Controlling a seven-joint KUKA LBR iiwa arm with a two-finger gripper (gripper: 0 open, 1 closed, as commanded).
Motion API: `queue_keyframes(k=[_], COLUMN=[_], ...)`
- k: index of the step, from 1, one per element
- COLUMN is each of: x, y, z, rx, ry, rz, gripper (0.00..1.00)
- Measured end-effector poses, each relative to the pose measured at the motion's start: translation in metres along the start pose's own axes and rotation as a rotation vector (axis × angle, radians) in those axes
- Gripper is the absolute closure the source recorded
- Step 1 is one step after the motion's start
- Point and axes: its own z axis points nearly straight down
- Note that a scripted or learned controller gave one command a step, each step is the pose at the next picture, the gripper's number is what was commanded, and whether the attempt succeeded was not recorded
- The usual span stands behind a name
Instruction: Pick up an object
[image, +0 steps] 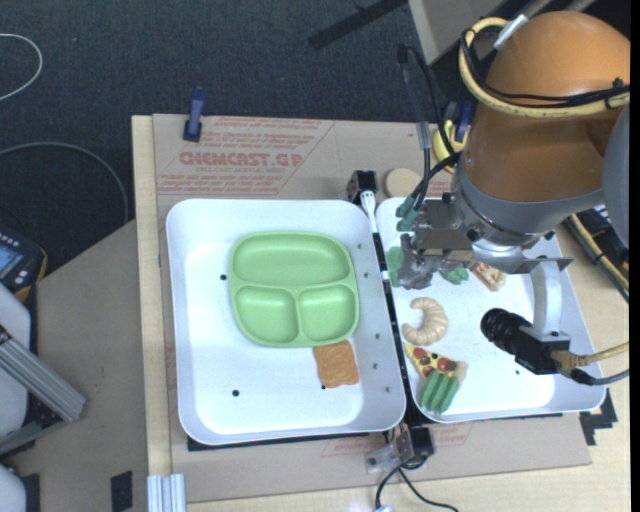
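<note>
My gripper (424, 268) hangs low over the back left of the right bin (520, 400), under the big orange and grey wrist. Green toy pieces (457, 273) peek out from beneath it on both sides. A tan croissant (429, 320) lies just in front of the gripper. Closer to the front sit a pizza slice (437, 364) and a green vegetable piece (439, 391). A small red-and-white item (489, 276) lies to the gripper's right. I see nothing clearly between the fingers.
The left bin (200, 330) holds a green divided plate (294, 287) and a brown toast piece (338, 364) at its front right. The rims of both bins meet along a divider (388, 300) right beside the gripper. Cardboard (250, 150) lies behind.
</note>
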Motion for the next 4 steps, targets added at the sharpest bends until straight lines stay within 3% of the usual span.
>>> queue_keyframes(k=[1, 2, 3, 4], x=[0.000, 0.045, 0.053, -0.008], y=[0.002, 0.001, 0.002, 0.036], z=[-0.019, 0.023, 0.066, -0.192], rx=[-0.020, -0.010, -0.010, -0.040], ry=[0.004, 0.004, 0.003, 0.006], rz=[-0.003, -0.007, -0.003, 0.001], gripper=[1.00, 1.00, 1.00, 1.00])
